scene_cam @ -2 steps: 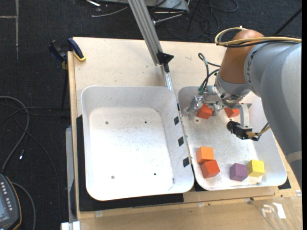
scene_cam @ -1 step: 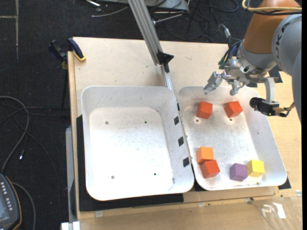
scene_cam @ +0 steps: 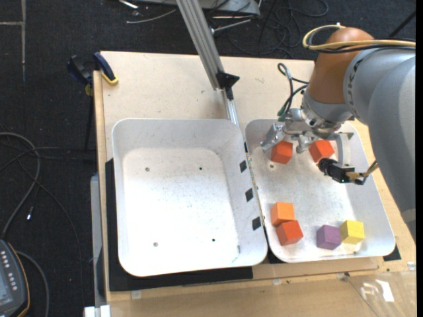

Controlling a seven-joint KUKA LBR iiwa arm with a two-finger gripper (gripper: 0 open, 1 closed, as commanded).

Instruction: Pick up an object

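While the claw (scene_cam: 299, 141) hovers, orange cubes (scene_cam: 282, 152) flanking it, right bin (scene_cam: 373, 197)

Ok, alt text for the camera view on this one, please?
The gripper hangs low over the right bin, between two red-orange blocks. Nearer the front lie an orange cube, a red cube, a purple cube and a yellow cube.

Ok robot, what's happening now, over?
Gripper low over right bin. Orange-red blocks either side of it, neither seen held. Four more blocks near front edge.
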